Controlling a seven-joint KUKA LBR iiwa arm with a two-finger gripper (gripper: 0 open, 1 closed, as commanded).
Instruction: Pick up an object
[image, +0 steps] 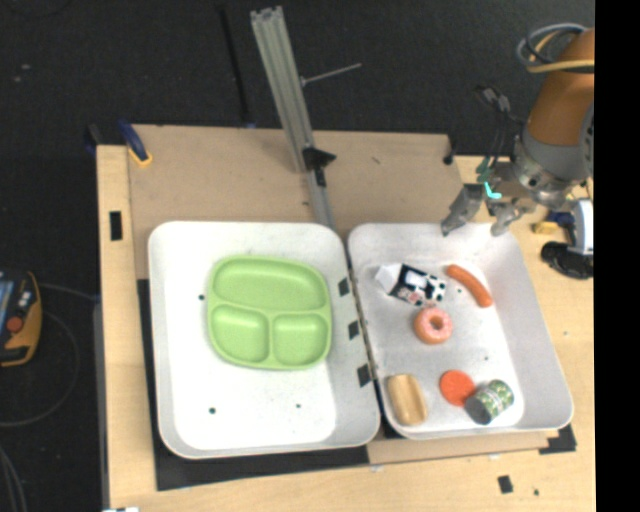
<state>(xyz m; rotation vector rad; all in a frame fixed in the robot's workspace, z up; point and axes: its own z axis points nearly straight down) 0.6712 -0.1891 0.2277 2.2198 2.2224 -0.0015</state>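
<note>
I read the scene from the overhead camera, starting with the desk (230, 175), a tan board carrying two shallow white bins side by side.

1. Left bin (180, 400): holds one green divided plate (269, 312), lying flat near the bin's middle. Nothing else of note is in it.
2. Right bin (530, 300): holds all candidate objects for the pick. None is specified, so any of them qualifies.
3. Arm (560, 110): enters from the right, grey with its orange section above the wrist, and sits over the far right corner of the right bin.
4. Pincer (478, 214): hangs at the bin's far rim. Its two fingers stand apart with open space between them, and I see nothing held there.

Objects in the right bin, largest first:
- a white and black carton (408, 283), lying on its side near the far left part;
- a tan bread roll (405, 398) at the near left;
- an orange sausage shape (469, 284), just beside the carton;
- a pink ring doughnut (433, 326) near the middle;
- a green can (489, 401) at the near edge, touching a small red disc (456, 385).

Status: no object is lifted. In my judgement the task is at its start; target selection, descent, closing and lift all remain.
</note>
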